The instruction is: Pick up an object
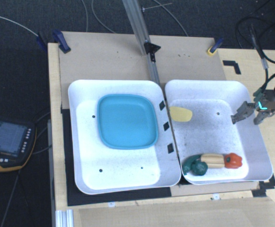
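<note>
Gripper at right rim of right bin, nothing held.

The gripper (251, 113) sits at the right edge of the frame, over the right bin (208, 91), its fingers (239, 112) apart with nothing between them. Candidate objects lie in that bin: a yellow piece (181, 114) at its upper left beside the divider, and along the lower wall a row of a green item (195, 166), a tan block (212, 161) and a red item (233, 161), touching or nearly so. That crowding probably complicates a clean grasp; the isolated yellow piece offers more clearance. The left bin (83, 141) holds a blue plate (127, 121). A teach pendant (7, 143) rests off the table (104, 56) at the left of the frame.
</note>
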